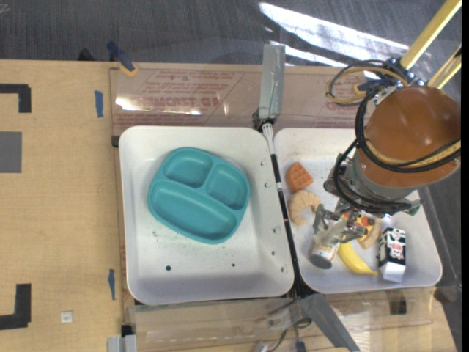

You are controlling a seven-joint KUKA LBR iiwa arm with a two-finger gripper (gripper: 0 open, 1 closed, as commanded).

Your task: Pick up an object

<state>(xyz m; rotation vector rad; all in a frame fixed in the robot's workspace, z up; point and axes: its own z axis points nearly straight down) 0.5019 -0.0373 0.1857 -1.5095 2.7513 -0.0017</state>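
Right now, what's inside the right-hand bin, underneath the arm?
In the right bin: an orange piece, a croissant, a banana and a small white carton. The gripper hangs low among them. The arm covers the bin's middle and back.

The arm (399, 141) is running off the frame's right edge and covering much of the right bin (432, 270). It is overlapping the banana's (355, 259) upper end; the objects beneath its wrist are staying unreadable.

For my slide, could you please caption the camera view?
Claw lowered among toy foods in the right bin; teal divided plate in the left bin.
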